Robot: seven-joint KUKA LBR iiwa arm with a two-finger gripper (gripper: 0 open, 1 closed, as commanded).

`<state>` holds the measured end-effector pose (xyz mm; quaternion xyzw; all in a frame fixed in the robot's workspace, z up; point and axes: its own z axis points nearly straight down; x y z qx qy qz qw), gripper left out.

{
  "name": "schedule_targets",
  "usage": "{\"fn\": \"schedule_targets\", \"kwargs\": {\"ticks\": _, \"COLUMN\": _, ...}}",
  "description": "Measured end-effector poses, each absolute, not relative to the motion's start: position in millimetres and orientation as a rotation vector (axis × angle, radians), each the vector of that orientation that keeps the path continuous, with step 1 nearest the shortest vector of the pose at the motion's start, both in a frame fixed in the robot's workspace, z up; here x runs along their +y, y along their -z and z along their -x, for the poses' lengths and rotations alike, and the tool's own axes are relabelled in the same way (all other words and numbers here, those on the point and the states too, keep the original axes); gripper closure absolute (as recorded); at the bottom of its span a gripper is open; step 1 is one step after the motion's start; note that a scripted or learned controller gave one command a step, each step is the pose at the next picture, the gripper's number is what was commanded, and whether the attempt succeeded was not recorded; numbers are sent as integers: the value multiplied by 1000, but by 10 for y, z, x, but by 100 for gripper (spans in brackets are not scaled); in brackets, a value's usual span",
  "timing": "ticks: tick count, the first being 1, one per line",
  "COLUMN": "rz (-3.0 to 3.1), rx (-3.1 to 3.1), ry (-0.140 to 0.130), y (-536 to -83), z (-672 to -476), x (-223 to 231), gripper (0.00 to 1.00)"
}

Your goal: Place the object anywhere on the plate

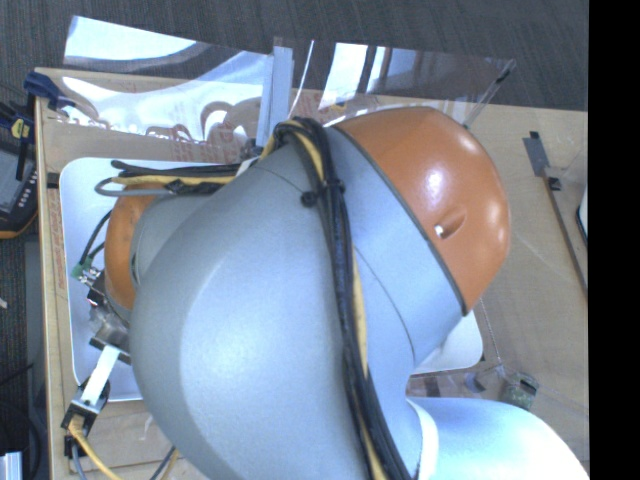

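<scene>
Dark carpet runs behind the counter (540, 298), and a clear plastic screen (180, 58) stands along the far edge behind the arm (260, 328). Left of the arm, a strip of the left bin (68, 268) shows its white rim and a little of its floor. Black and yellow cables (170, 176) loop just at the arm's left side, beside the orange band (118, 253). The grey arm itself covers most of that bin. On the arm's right shoulder sits a glossy orange dome (450, 198), and bare wood of the counter lies right of the arm. Where the object lies I cannot tell, nor the plate; both are presumably under the arm, over the left bin. Whether the gripper is spread, pressed together or pinching anything I cannot tell either. With the object hidden, its weight, stiffness and surface cannot be judged. A cautious guess is that a bin item is small and light, best taken across its narrowest stable width near its middle. It should then be set down low, so it neither rolls nor chips the plate.
</scene>
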<state>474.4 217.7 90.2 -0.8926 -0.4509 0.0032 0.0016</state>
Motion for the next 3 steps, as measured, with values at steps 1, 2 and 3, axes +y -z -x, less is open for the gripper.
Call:
{"fn": "schedule_targets", "kwargs": {"ticks": 1, "rz": 2875, "rx": -1260, "ry": -10, "y": -916, "z": -5700, "x": 1939, "gripper": 0}}
{"fn": "schedule_targets", "kwargs": {"ticks": 2, "rz": 2857, "rx": -1300, "ry": -5, "y": -1275, "z": -5997, "x": 1730, "gripper": 0}}
{"fn": "schedule_targets", "kwargs": {"ticks": 3, "rz": 2839, "rx": -1334, "ry": -10, "y": -1403, "z": -5571, "x": 2179, "gripper": 0}}
